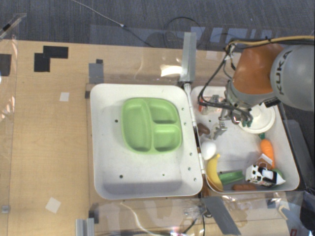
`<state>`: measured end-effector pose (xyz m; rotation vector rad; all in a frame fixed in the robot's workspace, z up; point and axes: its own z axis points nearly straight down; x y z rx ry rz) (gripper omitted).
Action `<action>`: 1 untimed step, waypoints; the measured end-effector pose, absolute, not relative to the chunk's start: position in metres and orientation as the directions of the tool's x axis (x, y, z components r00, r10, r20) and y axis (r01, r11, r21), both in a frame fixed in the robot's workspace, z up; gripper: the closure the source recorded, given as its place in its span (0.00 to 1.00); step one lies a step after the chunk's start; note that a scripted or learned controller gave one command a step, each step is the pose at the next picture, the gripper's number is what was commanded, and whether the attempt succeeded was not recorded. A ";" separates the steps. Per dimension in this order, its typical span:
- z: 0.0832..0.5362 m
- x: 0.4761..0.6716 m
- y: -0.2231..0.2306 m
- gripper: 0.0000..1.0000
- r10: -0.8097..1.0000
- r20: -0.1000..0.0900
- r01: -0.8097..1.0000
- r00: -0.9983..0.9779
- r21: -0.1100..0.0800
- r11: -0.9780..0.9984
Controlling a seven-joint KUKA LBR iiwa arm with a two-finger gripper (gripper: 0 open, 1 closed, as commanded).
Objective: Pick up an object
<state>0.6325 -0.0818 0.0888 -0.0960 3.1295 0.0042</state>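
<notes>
My gripper (pixel 220 130) hangs low over the upper left part of the right bin (pixel 290 151), under the grey arm with its orange band (pixel 253 72). A small brown piece (pixel 203 130) lies just left of it, and a white egg (pixel 209 148) sits a little below. Along the bin's lower edge are a yellow banana (pixel 212 173), a green stick (pixel 231 176), a brown sausage (pixel 243 186) and a black-and-white cow toy (pixel 264 176). An orange carrot (pixel 267 150) lies at the right. A white round dish (pixel 260 121) is partly hidden under the wrist.
The left bin (pixel 106 132) holds a green divided plate (pixel 150 125). A raised metal divider (pixel 194 132) separates the two bins. Cables (pixel 216 77) loop over the right bin's top edge near the wrist.
</notes>
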 end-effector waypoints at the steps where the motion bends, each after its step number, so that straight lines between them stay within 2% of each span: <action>1: 0.089 0.614 -0.145 0.00 0.007 -0.011 0.007 -1.000 -0.002 1.000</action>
